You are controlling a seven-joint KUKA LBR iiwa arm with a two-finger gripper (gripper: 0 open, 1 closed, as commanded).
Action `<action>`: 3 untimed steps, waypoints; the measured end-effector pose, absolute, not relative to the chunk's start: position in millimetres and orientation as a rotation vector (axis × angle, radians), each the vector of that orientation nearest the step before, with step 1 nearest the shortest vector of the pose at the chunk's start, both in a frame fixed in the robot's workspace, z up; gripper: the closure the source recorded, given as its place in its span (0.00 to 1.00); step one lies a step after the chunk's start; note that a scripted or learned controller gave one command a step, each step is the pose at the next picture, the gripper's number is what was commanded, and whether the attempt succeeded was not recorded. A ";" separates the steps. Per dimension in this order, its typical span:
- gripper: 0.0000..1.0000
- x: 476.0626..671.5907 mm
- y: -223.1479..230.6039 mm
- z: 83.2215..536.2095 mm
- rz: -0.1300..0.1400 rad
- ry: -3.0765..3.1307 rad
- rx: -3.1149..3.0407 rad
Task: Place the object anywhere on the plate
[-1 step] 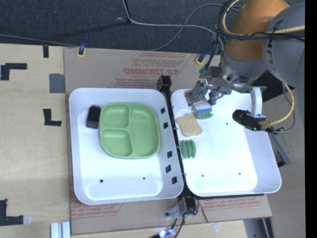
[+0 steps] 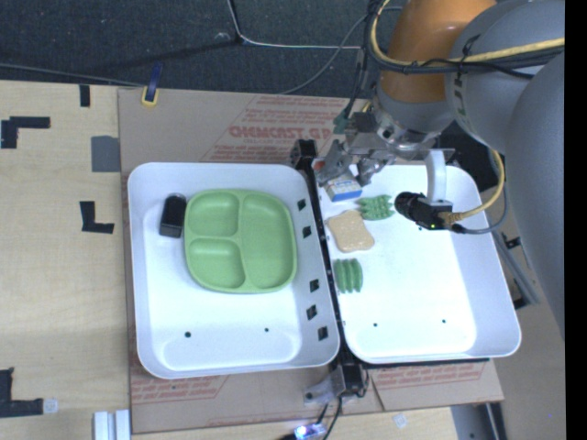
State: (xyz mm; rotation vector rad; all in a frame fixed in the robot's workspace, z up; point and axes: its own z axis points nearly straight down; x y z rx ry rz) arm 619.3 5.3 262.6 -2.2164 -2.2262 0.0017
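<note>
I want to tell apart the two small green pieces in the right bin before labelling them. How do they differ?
The upper green piece lies lengthwise across the bin, next to the gripper; the lower green piece runs up and down, nearer the divider. The upper one sits above the tan piece, the lower one below it. Both are ridged and green.

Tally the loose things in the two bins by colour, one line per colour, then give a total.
Green: 3 – the divided plate, a ridged piece, a spiky piece
Tan: 1 – bread-like slab
Black: 1 – small block beside the plate
Blue and white: 1 – small item under the pincer
Total: 6
</note>
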 end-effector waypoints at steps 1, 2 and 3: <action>1.00 634.6 62.6 238.8 0.003 -2.227 -2.214; 1.00 642.6 109.5 214.7 0.004 -2.226 -2.215; 0.00 642.6 107.2 216.3 0.003 -2.224 -2.218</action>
